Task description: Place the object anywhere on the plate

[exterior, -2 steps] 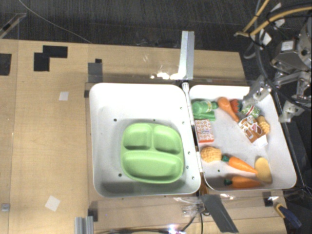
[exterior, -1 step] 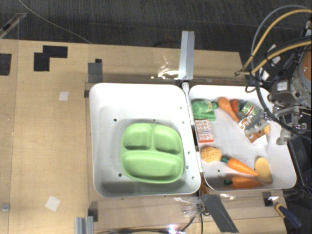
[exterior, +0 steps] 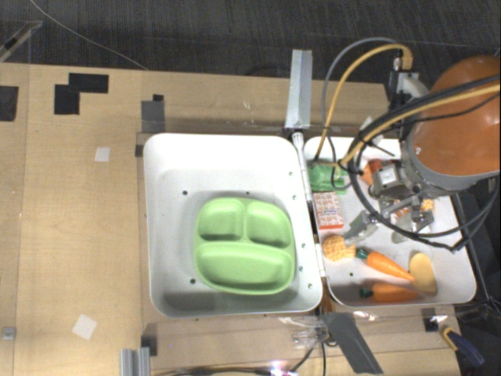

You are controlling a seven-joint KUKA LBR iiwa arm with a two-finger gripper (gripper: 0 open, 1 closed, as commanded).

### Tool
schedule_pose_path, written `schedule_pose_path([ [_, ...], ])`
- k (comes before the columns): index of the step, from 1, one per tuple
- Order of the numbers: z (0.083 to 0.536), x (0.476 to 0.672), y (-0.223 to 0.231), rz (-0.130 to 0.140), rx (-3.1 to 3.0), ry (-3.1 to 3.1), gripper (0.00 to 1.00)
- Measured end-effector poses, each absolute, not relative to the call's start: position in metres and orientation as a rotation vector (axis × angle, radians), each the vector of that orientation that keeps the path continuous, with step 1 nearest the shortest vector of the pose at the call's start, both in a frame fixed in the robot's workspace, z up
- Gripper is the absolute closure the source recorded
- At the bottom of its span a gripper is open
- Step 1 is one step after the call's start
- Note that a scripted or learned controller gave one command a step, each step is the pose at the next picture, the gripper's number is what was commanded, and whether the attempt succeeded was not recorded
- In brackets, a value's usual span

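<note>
A green divided plate (exterior: 244, 245) lies in the left white bin (exterior: 168, 171), with nothing on it. My gripper (exterior: 362, 229) hangs low over the right bin (exterior: 462, 284), below the orange wrist band. It sits just up and right of a yellow knobbly toy (exterior: 335, 247) and above an orange carrot (exterior: 385, 265). I see nothing held in the gripper. The arm's body and cables hide the bin's upper right part.
The right bin also holds a second carrot (exterior: 391, 293), a tan potato-like piece (exterior: 423, 271), a red-and-white packet (exterior: 329, 210) and a green toy (exterior: 321, 177). A raised divider wall (exterior: 307, 210) separates the two bins.
</note>
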State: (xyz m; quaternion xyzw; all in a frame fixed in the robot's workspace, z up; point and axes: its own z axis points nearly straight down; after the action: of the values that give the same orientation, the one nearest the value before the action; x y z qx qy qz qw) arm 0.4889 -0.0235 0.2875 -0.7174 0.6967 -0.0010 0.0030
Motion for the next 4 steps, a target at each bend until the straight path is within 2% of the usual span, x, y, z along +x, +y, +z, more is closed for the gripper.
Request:
schedule_pose_path([
  [1, 0.213, 0.488, -0.077, 0.0, -2.748, 1.518, 0.0],
  [2, 0.366, 0.489, -0.022, -0.013, -2.918, 1.15, 0.0],
  [3, 0.224, 0.494, -0.013, 0.005, -3.122, 0.309, 0.0],
  [4, 0.376, 0.533, -0.078, -0.014, -3.098, 0.513, 0.0],
])
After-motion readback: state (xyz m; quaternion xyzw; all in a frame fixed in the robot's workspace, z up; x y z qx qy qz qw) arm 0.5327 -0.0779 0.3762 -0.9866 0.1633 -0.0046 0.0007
